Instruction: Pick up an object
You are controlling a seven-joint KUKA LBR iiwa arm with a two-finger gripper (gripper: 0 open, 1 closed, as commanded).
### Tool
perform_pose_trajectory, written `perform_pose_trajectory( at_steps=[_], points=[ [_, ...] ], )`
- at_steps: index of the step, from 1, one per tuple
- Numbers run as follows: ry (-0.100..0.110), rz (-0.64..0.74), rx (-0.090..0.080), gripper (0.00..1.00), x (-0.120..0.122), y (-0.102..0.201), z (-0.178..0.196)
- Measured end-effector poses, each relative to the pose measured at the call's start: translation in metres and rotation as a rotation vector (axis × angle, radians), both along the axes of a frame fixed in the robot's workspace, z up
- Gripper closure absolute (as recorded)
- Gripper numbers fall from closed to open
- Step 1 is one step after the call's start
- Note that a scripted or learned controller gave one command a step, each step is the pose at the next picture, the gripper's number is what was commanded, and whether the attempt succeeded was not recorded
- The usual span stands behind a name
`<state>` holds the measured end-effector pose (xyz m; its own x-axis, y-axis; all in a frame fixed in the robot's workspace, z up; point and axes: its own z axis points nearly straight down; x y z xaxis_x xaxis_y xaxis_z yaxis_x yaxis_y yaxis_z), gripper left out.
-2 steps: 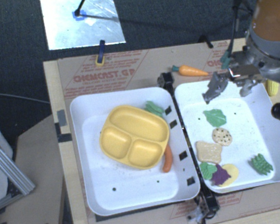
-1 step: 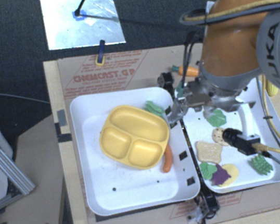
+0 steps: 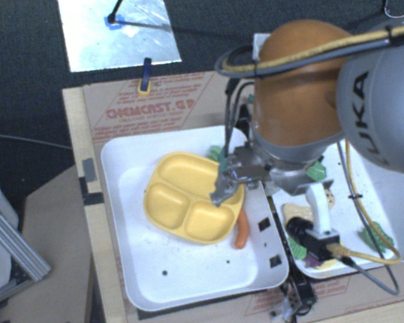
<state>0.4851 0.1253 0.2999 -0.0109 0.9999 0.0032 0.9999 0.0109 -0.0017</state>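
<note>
Overhead, we look down on the grey arm (image 3: pixel 389 119), the letters KUKA in black down its casing, as its pincer (image 3: pixel 227 189) sits low over the left bin (image 3: pixel 152 279). Red print on the cardboard sheet (image 3: pixel 149 108) beyond the pincer, past the bin's far rim, reads CHEMCAST, with a few more letters after it and smaller lines beneath that we cannot read. Directly at the pincer lies the yellow tray (image 3: pixel 181 198), and the pincer meets it at its right-hand rim; we cannot tell whether the pincer is open or closed, or whether it has any grip on the tray. The tray is a glossy, rounded oblong of plastic, moulded into three hollows: one long one on the side farther up the view and two smaller ones side by side below it. It lies flat, hollows upward, spreading away from the pincer toward the view's left, its long axis running on a slant from upper left down to lower right. Just below the pincer, an orange carrot-shaped piece (image 3: pixel 241 233) lies just beside the tray's lower corner, nearly upright in the view. Just above the pincer a green scrap (image 3: pixel 217 153) peeks past the tray's edge.
</note>
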Motion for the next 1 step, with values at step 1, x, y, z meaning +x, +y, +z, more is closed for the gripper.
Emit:
perform_pose_trajectory(
  at_steps=[1],
  points=[
    [-0.005,-0.006,-0.001,1.00,0.0026,-0.0044,0.0116]
  ],
)
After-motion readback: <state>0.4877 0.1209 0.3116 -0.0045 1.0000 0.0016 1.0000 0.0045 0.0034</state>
